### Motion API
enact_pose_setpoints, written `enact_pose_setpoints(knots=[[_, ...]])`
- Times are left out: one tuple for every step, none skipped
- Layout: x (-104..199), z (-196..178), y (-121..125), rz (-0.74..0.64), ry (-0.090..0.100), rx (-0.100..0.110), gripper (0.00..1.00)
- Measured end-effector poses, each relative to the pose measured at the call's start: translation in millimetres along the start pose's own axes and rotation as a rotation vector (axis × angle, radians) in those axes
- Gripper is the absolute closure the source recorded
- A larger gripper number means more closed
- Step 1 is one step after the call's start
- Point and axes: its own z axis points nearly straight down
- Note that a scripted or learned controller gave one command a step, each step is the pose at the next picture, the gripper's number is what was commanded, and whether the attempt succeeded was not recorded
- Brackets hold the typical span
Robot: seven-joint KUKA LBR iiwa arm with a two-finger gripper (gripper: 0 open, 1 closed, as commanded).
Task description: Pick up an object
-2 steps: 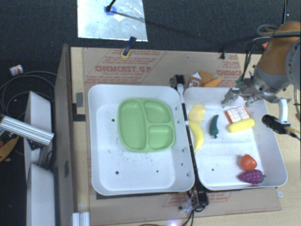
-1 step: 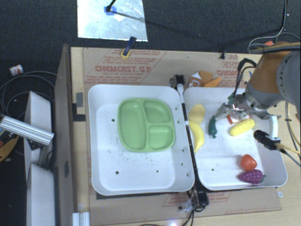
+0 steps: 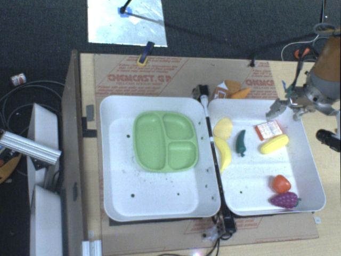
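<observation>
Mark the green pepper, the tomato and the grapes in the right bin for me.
green pepper (image 3: 241,142), camera view, middle of its body.
tomato (image 3: 282,183), camera view, centre of its red top.
grapes (image 3: 284,200), camera view, middle of the purple bunch.

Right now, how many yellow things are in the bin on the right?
3. A pale yellow lemon-like piece sits near the bin's left wall, a banana lies just below it, and a yellow piece lies beside the red-and-white box. None seem hidden.

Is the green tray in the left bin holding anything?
Empty. The green tray lies flat in the left bin with all three compartments bare; the toy food sits in the right bin.
</observation>
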Motion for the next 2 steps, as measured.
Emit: enact_pose_setpoints(knots=[[78.7,9.3,-6.1,-0.01,0.009,0.012,0.0],[60.8,110.7,-27.2,0.001,0.006,0.015,0.0]])
